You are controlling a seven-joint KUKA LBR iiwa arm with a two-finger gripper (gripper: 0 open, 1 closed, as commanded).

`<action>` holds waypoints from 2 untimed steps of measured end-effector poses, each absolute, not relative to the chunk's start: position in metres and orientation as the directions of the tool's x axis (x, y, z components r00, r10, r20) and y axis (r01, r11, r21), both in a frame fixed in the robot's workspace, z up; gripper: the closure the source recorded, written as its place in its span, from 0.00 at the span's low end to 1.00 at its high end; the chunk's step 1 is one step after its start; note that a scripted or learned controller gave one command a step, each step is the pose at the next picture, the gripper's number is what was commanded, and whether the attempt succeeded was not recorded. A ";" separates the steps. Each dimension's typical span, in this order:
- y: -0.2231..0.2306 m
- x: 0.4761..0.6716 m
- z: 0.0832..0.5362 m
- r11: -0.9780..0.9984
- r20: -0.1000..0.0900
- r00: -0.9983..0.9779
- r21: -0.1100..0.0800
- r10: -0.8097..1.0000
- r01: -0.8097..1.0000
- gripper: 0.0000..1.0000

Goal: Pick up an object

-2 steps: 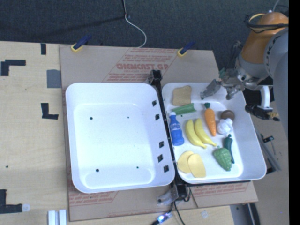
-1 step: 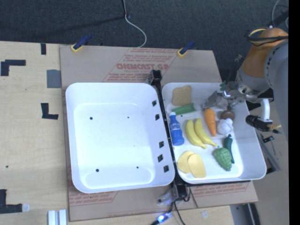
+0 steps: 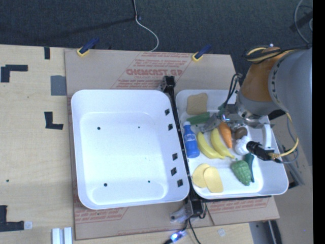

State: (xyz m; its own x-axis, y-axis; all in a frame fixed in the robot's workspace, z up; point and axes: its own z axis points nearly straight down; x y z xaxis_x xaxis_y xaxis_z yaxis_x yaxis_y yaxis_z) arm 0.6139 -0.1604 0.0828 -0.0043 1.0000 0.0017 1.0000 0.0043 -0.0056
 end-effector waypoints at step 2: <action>-0.223 0.669 0.179 0.002 -0.001 -0.002 0.002 1.000 1.000 0.00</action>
State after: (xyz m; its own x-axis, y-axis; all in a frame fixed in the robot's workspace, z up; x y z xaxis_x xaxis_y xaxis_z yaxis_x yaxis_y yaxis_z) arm 0.6690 -0.2233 0.1795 -0.0016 1.0000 -0.0008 1.0000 0.0016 0.0018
